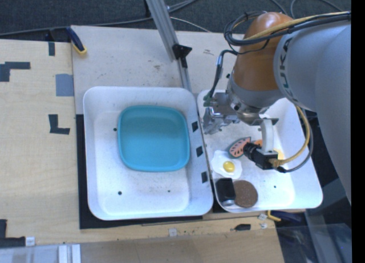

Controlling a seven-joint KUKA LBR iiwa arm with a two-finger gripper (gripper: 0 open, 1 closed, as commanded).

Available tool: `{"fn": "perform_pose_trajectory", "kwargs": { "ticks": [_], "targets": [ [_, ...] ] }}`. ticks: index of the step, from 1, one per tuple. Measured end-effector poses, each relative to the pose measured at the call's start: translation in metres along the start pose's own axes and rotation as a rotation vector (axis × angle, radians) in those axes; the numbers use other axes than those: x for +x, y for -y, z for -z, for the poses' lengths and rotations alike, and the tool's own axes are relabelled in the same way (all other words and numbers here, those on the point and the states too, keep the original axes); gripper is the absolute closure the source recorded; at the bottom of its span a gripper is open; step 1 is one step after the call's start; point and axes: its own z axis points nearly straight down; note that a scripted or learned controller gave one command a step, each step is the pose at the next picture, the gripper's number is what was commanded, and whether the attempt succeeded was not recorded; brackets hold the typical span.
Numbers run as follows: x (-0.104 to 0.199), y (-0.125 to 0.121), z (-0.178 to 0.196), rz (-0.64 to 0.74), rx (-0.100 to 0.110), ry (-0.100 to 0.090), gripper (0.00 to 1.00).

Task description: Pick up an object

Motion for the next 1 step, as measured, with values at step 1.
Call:
{"fn": "perform_pose_trajectory", "kwargs": {
  "ticks": [1],
  "targets": [
    [0.0566,-0.0005,0.0033,0.002,-0.001,-0.001,1.0]
  ]
}}
